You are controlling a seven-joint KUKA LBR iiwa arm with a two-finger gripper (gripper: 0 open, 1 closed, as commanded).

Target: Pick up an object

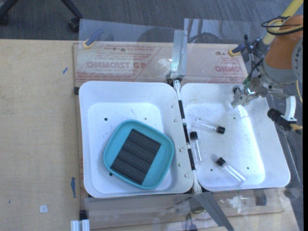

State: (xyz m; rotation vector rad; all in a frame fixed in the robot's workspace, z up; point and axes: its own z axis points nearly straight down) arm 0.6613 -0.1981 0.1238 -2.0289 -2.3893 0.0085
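Observation:
The right bin (269,170) holds three clear vials with black caps. One vial (209,127) lies near the bin's middle, its cap pointing right. A second vial (195,147) lies along the divider between the bins, cap toward the back. The third vial (231,170) rests near the front, cap toward the back left. My gripper (240,101) hangs over the back right part of this bin, above and to the right of the middle vial and apart from all three. I see nothing held in it.
In the left bin (91,129) sits a teal square tray (138,153) with a dark ribbed insert. Clear plastic sheets stand behind the bins. The arm's orange band (284,47) and cables are at the upper right.

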